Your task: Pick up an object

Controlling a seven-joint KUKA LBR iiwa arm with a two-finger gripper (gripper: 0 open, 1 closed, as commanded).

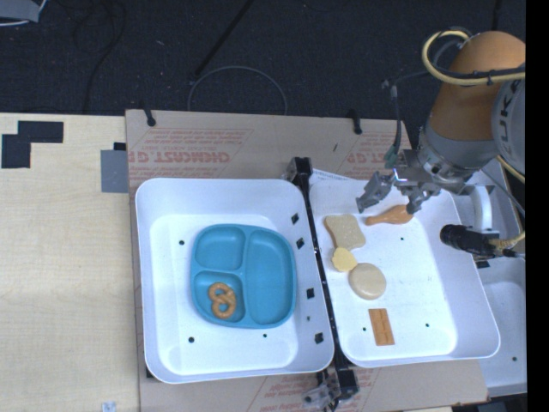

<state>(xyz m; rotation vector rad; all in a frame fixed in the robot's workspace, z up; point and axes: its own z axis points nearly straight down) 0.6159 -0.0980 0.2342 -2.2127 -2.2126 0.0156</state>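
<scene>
Fingers (pixel 396 194) spread open, holding nothing, with the orange drumstick (pixel 390 216) lying just below between them in the right bin (pixel 480 333)

1. The arm (pixel 476 84) is cut off by the right edge, so only its orange band and wrist show.
2. The drumstick (pixel 390 216) lies partly under the gripper (pixel 395 197); whether the fingers touch it is unclear.
3. The printed lettering on the cardboard (pixel 184 155) is too small and reversed to read surely.
</scene>
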